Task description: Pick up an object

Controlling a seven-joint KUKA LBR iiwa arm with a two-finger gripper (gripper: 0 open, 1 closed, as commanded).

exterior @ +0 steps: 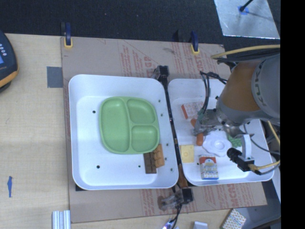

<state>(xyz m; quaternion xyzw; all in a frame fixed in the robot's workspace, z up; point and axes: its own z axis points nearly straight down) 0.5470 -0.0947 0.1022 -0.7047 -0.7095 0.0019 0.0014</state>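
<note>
My arm [248, 87] reaches in from the right over the right bin [190, 180]. The gripper [208, 123] hangs low in the middle of that bin, close above a small orange piece [199, 140] and a white round object [217, 146]. Just left of the gripper lies an orange-and-white packet [190, 109]. A yellow square [187, 153] and a small red, white and blue box [208, 167] rest nearer the front. A green item [236, 140] peeks out under the wrist, partly hidden.
The left bin [78, 128] holds a green divided plate [128, 124] and a brown block [154, 160] at its front right. A black clamp [162, 72] sits between the bins at the back. Cables [259, 166] trail by the right bin's right wall.
</note>
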